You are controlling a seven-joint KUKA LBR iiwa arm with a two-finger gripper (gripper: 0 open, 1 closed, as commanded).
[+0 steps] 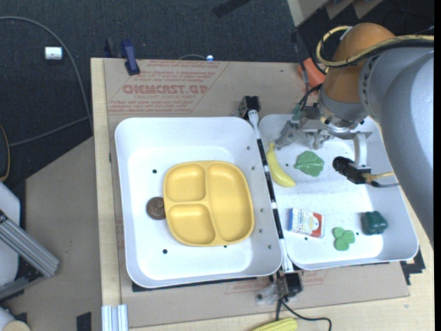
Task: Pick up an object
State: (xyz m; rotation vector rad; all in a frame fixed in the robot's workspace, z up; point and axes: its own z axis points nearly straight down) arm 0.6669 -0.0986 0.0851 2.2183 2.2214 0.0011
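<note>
Brown disc (pixel 156 207) half under yellow plate (pixel 207 203), gripper (pixel 304 134) fingertips indistinct

Red lettering is showing on the brown cardboard sheet (pixel 165 88) lying on the bench behind the left bin; its large line is reading roughly "CHEMCAST GP", though the last letters are blurring. Smaller red lines above and below it are staying too fine to read. A small red, white and blue packet (pixel 304 223) is carrying print that is too tiny to make out.
</note>
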